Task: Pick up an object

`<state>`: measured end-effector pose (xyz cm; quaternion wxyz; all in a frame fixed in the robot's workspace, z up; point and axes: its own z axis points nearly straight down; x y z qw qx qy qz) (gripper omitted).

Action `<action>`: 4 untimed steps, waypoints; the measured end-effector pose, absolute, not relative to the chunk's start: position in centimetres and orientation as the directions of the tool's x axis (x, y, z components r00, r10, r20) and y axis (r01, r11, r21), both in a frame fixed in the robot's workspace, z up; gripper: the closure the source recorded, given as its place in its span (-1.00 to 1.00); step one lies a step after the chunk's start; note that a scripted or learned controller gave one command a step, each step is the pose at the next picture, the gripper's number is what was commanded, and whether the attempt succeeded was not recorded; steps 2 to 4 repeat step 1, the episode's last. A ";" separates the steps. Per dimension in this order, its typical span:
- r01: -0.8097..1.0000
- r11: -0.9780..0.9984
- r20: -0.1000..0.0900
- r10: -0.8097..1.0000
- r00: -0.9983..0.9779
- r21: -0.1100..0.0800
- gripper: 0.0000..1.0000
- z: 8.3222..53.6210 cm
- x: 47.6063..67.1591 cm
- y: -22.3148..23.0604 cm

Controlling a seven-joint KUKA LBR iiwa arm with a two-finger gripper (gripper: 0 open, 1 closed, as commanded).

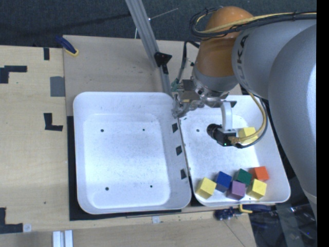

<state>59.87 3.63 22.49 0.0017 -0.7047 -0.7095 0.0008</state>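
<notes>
1. My gripper [181, 106] hangs at the right bin's [201, 156] 11 o'clock corner, beside the left bin [123, 158].
2. Well apart at gripper's 5 o'clock is a cluster: yellow block [206, 188], blue block [223, 180], purple block [238, 189], green block [243, 177], second yellow block [258, 189], orange block [261, 173].

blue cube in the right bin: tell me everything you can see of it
Blue cube: small, matte, plain-coloured block, looks intact. Rests flat on the right bin's floor near its lower rim in the view, turned slightly. A yellow cube seems to touch it on the view-left, a purple cube on the view-right.
</notes>
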 end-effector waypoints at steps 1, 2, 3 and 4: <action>1.000 0.007 0.001 1.000 -0.007 -0.003 1.00 22.0 59.0 8.6; 1.000 0.007 0.001 1.000 -0.007 -0.003 1.00 22.0 59.0 8.6; 1.000 0.007 0.001 1.000 -0.007 -0.003 1.00 22.0 59.0 8.6; 1.000 0.007 0.001 1.000 -0.007 -0.003 1.00 22.0 59.0 8.6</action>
